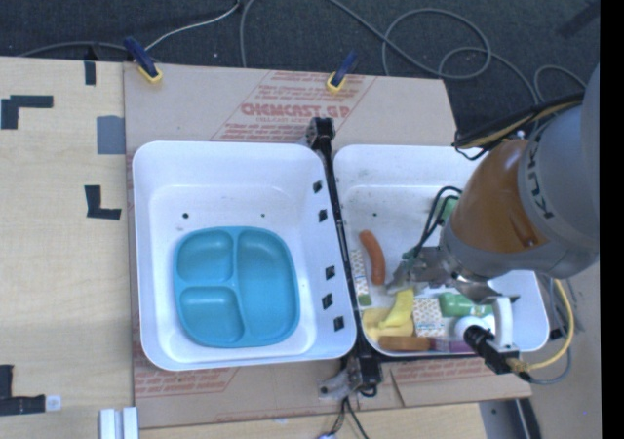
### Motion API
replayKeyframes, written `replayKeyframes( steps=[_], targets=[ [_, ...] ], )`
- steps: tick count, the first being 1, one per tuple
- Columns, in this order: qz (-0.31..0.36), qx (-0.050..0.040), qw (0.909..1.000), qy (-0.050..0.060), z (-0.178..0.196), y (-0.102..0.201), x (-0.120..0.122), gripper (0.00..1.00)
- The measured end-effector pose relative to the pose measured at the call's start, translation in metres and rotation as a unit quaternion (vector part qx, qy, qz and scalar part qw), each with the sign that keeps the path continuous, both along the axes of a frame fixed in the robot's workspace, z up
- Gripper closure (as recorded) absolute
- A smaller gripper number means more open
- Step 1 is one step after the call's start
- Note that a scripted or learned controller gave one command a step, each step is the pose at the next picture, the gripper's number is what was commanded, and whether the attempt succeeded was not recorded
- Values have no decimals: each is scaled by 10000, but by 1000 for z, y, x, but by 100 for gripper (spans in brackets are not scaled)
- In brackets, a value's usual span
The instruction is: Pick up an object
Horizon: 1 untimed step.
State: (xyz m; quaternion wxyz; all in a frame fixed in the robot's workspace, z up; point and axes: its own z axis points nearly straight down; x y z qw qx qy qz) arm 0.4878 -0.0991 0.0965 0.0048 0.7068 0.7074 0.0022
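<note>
Grey metal, the tool (405,274) hangs low in the right bin (390,179), just above a yellow piece (398,310); whether it is open or closed cannot be told. Beside it lies a sausage (372,256). A blue divided plate (237,286) rests in the left bin (224,169) on the tabletop (58,261).

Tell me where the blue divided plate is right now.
The blue divided plate lies flat in the left bin, toward its near edge, across the divider from the hot dog and the gripper in the right bin.
</note>
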Motion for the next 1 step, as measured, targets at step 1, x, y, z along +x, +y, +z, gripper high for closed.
replayKeyframes(
  steps=[1],
  targets=[
    [6,21,10000,54,88,82,18,100]
  ],
)
